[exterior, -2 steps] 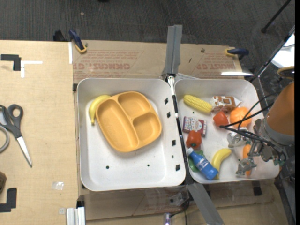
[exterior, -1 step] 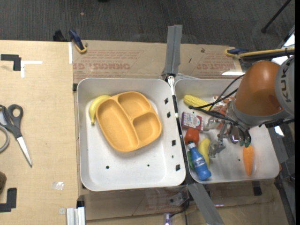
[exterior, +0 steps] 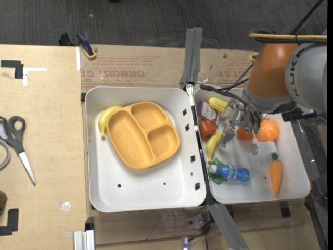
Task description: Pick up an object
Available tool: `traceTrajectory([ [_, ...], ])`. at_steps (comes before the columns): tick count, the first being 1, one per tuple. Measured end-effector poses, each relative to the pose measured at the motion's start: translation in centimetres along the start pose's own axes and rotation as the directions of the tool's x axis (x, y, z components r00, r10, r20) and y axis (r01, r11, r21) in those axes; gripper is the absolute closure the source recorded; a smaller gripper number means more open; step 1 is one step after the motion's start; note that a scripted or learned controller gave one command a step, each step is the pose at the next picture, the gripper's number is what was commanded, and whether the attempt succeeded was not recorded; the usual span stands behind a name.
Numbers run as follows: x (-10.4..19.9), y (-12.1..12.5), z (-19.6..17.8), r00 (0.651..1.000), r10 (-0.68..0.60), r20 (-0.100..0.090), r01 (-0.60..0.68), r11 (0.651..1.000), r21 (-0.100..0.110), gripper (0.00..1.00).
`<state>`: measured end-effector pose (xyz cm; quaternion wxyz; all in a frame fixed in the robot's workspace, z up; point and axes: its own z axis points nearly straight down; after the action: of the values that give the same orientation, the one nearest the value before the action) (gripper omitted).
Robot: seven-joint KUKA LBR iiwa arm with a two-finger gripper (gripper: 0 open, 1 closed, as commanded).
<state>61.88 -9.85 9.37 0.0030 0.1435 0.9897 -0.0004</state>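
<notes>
Small red tomato point(exterior: 245, 134) in right bin point(exterior: 291, 191), just below gripper point(exterior: 237, 125); finger state impossible to tell. Orange fruit point(exterior: 268, 130) touching its right, carrot point(exterior: 275, 175) and blue bottle point(exterior: 231, 172) lower, yellow divided plate point(exterior: 141, 134) in left bin point(exterior: 104, 186)

Dark grey carpet floor point(exterior: 156, 9) beyond a pale wooden bench point(exterior: 41, 139) under even light.

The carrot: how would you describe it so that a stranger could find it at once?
Look in the right bin, the one that the arm reaches into. Near its front right corner lies the carrot, apart from the gripper. It is the long orange cone with a green top, unlike the round orange fruit behind it.
</notes>
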Motion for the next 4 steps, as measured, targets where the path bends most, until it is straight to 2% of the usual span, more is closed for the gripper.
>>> traceTrajectory([
  [1, 5.6, -2.3, 0.1, 1.0, -0.024, -0.004, 0.024, 1.0, 0.0, 0.0],
  [2, 0.3, 0.1, 0.1, 0.991, 0.131, -0.02, -0.131, 0.991, 0.008, 0.0],
  [3, 5.8, -5.2, 0.1, 0.999, 0.048, -0.004, -0.048, 0.999, 0.0, 0.0],
  [4, -0.4, -2.9, 0.0, 0.999, 0.046, 0.001, -0.046, 0.999, -0.001, 0.0],
])
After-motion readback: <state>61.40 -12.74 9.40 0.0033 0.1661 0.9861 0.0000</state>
